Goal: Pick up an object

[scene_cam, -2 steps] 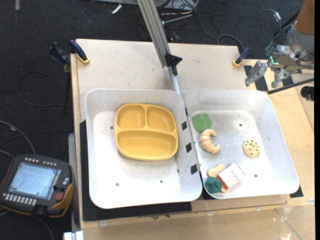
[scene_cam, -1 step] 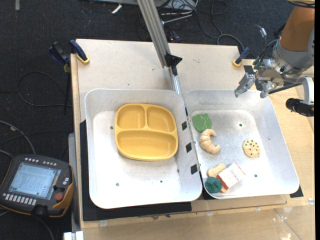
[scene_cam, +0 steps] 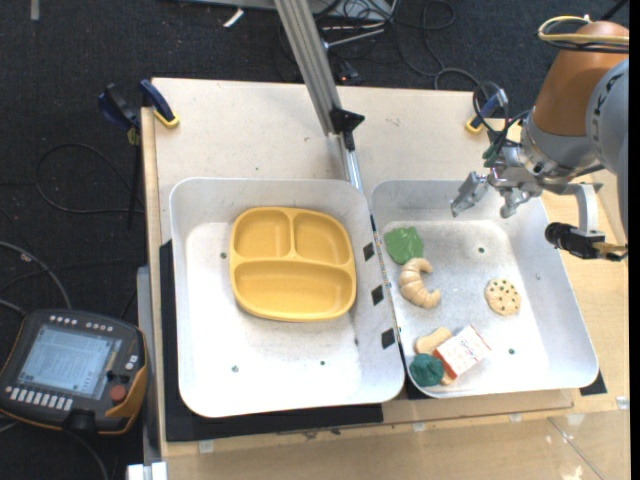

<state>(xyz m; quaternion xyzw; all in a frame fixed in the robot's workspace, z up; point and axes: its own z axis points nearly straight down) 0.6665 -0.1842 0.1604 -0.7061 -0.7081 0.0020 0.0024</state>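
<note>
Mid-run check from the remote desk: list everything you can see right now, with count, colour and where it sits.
left bin: 1, white, holds the tray
right bin: 1, white, holds the small items
divided tray: 1, yellow, three compartments
green leaf-shaped item: 1, right bin, far left part
croissant: 1, tan, just nearer than the leaf
cookie: 1, tan with dark chips, right bin centre-right
red and white box: 1, right bin near edge
dark green item: 1, beside the box
clamps: 2, blue and yellow, bench far corners
teach pendant: 1, grey and orange, floor
end effector: 1, grey, open, above right bin far edge, holding nothing
</note>
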